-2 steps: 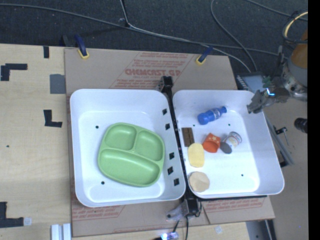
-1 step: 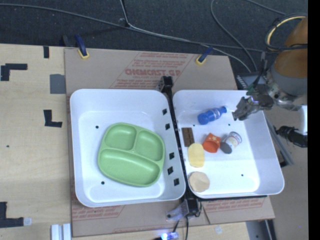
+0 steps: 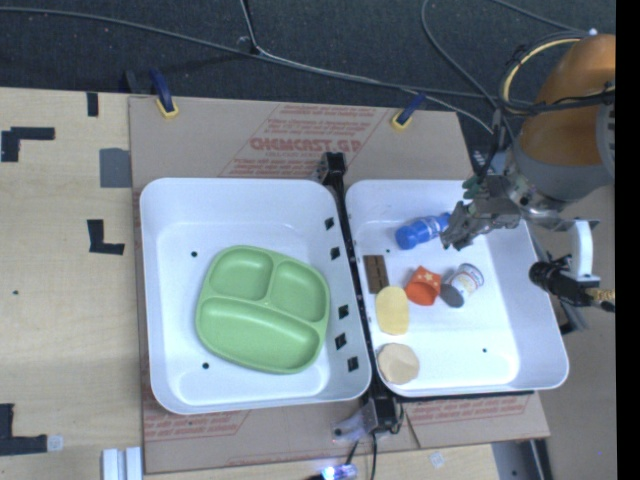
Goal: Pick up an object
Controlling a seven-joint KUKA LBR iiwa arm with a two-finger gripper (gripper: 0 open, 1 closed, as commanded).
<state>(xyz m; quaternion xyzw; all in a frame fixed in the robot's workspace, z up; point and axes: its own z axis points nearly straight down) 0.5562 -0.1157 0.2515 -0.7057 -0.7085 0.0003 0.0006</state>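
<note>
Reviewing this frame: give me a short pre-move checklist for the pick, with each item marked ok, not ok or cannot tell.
1. Candidate objects within the right bin: ok. A blue bottle, orange piece, small can, yellow block and beige round piece lie there.
2. Gripper over the right bin: ok, it sits at the blue bottle's right end.
3. Finger state: cannot tell.
4. Anything already held: cannot tell; nothing is visibly between the fingers.
5. Spacing around the target: not ok for the orange piece and small can, which lie close together; the blue bottle lies apart from them.
6. Left bin irrelevant to this pick: ok, it holds a green divided plate.
</note>
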